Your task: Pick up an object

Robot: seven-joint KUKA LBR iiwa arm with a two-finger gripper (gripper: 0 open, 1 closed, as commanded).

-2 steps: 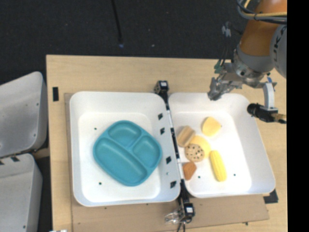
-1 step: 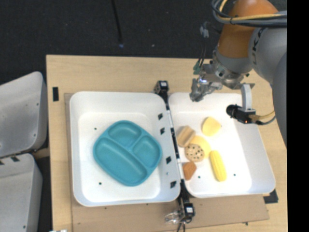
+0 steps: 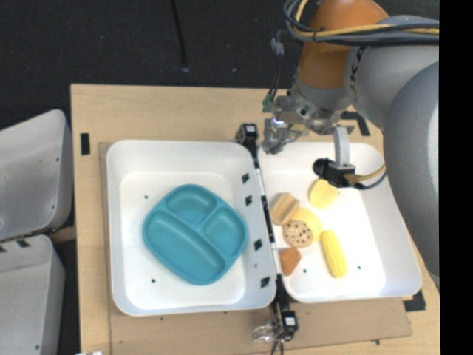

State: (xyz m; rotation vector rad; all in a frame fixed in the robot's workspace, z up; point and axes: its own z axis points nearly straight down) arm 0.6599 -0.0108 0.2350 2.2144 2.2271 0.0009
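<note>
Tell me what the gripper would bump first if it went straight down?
Probably the bare floor of the right bin, near its far left corner. The gripper hangs apart from the cookie, but depth is unclear from this slant.

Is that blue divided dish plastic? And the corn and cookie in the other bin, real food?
Blue dish: likely moulded plastic, one even colour, smooth, rounded compartment ridges. Corn: probably toy plastic, uniform yellow with a slight sheen. Cookie: seemingly a toy too, flat tan disc with dark dots; material unclear.
</note>
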